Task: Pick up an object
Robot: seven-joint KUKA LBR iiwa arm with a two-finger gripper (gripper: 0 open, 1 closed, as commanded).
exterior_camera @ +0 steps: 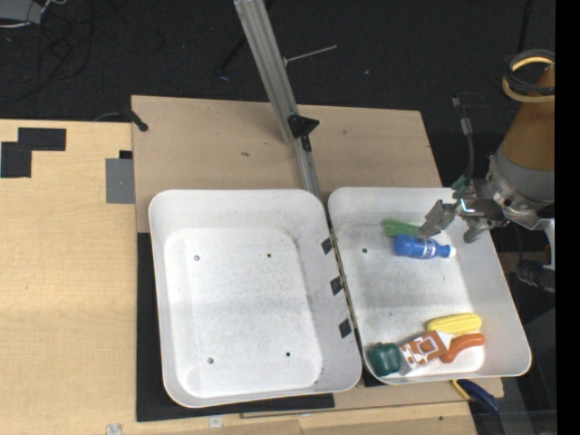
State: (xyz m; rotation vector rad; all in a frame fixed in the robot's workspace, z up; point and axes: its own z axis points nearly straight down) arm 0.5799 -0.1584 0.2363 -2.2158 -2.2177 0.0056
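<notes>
Dark floor with loose cables is surrounding a light wooden tabletop (pixel 227 143), and two shallow white bins are sitting on it side by side. A slanted aluminium rail (pixel 272 80) is running from twelve o'clock down toward the seam between the bins.

At nine o'clock of the pair, the left bin (pixel 240 297) is lying with its bare floor showing. At three o'clock, the right bin (pixel 480 279) is carrying the objects. A blue bottle (pixel 421 248) is lying on its side near the bin's upper middle, with a green piece (pixel 397 228) touching it at about eleven o'clock. Down at the bin's five o'clock corner, a yellow corn cob (pixel 456 323), an orange piece (pixel 458 343) and an orange-and-white item (pixel 420 351) are lying close together, and a dark green block (pixel 384 359) is sitting just beside them at nine o'clock. No readable writing is showing on any of them.

The arm is reaching in from three o'clock. Its end effector (pixel 453 226) is hanging over the bin's upper right, fingers spread apart, with one finger (pixel 437 217) just beside the blue bottle; nothing is sitting between the fingers.
</notes>
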